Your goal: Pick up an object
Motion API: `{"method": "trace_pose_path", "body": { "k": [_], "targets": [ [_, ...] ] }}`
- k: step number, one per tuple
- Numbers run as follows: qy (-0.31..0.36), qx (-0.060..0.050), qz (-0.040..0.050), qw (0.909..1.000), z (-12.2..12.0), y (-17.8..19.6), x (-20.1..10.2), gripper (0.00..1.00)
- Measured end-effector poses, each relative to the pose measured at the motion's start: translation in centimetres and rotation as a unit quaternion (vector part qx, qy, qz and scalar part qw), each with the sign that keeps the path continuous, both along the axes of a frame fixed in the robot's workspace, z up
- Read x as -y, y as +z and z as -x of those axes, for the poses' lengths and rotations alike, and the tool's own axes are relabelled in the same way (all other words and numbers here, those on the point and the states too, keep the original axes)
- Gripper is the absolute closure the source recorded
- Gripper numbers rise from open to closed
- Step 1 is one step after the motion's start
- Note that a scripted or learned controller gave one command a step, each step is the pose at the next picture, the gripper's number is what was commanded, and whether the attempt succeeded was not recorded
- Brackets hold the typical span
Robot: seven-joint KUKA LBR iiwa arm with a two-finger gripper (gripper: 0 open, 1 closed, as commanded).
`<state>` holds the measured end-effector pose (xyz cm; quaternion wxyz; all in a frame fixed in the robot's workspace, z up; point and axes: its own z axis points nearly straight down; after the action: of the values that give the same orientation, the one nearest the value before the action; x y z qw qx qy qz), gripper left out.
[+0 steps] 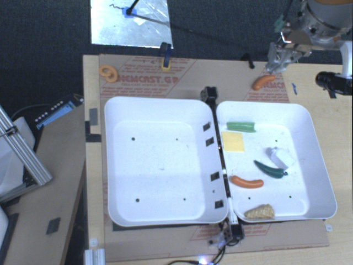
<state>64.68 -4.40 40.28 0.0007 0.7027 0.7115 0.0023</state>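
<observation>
Even bright light, soft shadows, slight blur

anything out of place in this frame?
Yes: one orange sausage-like piece lies on the board behind the right bin, outside its rim, just below the gripper. A similar orange sausage lies inside that bin with the other items. An orange pretzel-shaped piece also sits on the board beyond the left bin.

Robot gripper (277,61) is hovering beyond the right bin (315,139), just above an orange sausage (263,82) lying on the bench (182,73).
</observation>
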Motion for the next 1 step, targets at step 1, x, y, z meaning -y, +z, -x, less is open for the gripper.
{"method": "trace_pose_path", "body": {
  "k": [1],
  "targets": [
    [0.0,0.0,-0.0003,1.0,1.63,2.94,-8.63,1.0]
  ]
}}
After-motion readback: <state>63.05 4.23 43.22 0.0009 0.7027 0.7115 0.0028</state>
